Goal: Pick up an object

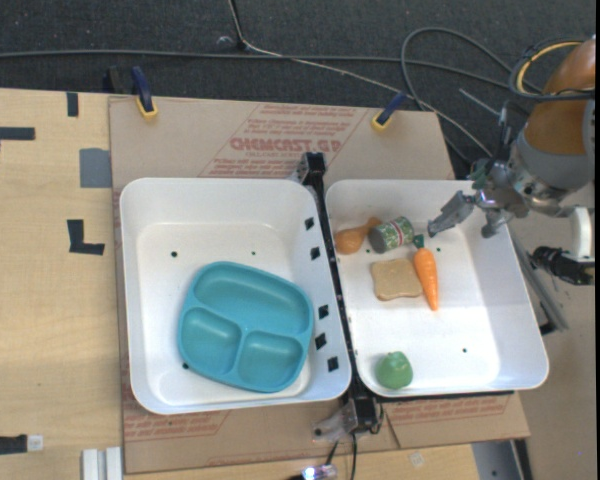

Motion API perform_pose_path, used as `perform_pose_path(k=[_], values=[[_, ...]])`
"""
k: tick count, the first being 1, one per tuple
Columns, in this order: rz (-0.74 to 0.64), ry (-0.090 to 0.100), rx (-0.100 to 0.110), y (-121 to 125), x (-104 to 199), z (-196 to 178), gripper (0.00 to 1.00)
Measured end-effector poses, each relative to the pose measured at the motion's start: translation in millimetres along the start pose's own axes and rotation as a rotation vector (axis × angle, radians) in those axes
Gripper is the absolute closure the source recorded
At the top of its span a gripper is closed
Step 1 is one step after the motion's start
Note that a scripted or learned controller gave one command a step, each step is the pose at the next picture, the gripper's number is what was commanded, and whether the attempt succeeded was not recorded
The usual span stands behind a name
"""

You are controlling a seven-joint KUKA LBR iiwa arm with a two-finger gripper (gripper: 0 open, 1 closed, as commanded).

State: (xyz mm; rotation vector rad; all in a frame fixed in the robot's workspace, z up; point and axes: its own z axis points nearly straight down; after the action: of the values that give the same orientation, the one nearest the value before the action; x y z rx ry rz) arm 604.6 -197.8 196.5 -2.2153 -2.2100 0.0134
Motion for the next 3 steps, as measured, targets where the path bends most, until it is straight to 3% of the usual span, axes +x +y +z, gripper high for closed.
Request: perform_pose_path(k=[1, 3], values=[[-0.004, -0.003, -0.013, 3, 0, -8, 0.00], [-0.004, -0.002, -0.007, 2, 7, 101, 0.00]])
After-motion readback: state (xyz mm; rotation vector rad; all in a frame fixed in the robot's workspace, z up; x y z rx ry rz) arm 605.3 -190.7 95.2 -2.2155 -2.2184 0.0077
